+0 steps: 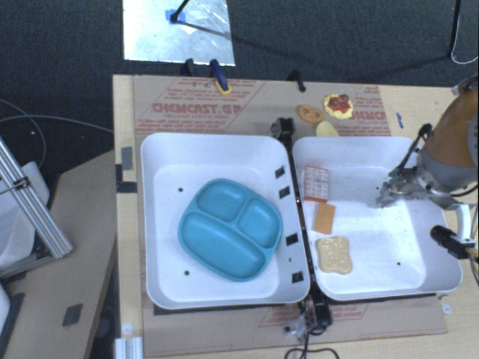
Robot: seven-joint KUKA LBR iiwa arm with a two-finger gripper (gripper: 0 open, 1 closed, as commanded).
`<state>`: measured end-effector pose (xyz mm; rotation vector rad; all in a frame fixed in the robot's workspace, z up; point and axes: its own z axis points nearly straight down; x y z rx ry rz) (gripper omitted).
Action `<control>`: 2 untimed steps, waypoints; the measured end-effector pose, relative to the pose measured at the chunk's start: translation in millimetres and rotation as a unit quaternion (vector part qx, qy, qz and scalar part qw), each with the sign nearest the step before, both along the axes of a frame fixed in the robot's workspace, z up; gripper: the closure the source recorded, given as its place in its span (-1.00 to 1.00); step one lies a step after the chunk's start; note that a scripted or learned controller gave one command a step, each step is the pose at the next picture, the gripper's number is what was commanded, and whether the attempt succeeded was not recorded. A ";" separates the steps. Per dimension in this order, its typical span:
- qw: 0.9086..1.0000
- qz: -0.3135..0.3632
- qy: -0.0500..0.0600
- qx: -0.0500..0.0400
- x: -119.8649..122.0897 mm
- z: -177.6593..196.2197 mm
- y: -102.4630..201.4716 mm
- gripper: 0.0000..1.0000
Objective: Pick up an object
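The claw (pixel 389 191), grip state unreadable, sits at three o'clock; centre it over the orange slice (pixel 325 218) before descending.

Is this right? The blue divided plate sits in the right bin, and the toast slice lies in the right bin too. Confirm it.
Not quite. The camera view shows the blue divided plate in the left bin, not the right one. The toast slice does lie in the right bin, as stated.
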<state>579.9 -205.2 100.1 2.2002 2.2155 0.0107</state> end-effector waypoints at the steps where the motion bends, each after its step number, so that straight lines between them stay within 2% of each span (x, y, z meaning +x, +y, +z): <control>1: 1.000 -0.003 0.000 0.000 -32.6 -11.0 19.6 1.00; 2: 1.000 -0.003 -0.001 0.000 -71.6 -10.5 60.4 1.00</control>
